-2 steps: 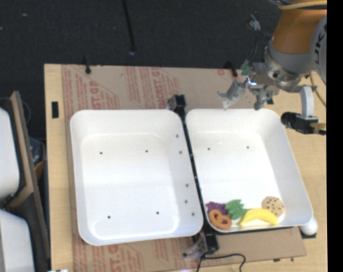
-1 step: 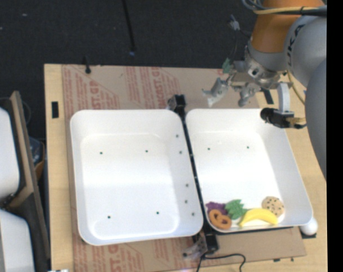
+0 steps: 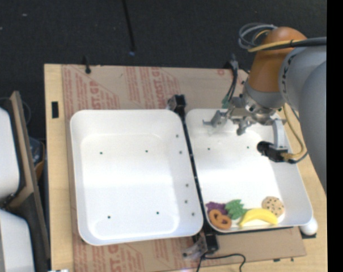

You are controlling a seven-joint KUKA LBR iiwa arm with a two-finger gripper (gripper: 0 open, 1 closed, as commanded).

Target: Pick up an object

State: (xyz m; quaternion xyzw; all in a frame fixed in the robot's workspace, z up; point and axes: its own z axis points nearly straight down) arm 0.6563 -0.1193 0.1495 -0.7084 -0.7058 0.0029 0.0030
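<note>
Progress on the pick: not yet made, by my reading. I see the candidate objects clustered at the 6 o'clock edge of the right bin (image 3: 284, 180): a pretzel (image 3: 219, 219), a purple grape bunch (image 3: 215, 207), a green leafy piece (image 3: 236, 208), a banana (image 3: 259, 217) and a cookie (image 3: 272, 206). All lie on the bin floor. The gripper (image 3: 231, 122) sits at the bin's 12 o'clock end, well apart from them. Its two fingers stand apart with nothing between them. What is left, I judge: travel toward 6 o'clock, descend over one item, close, lift.
</note>
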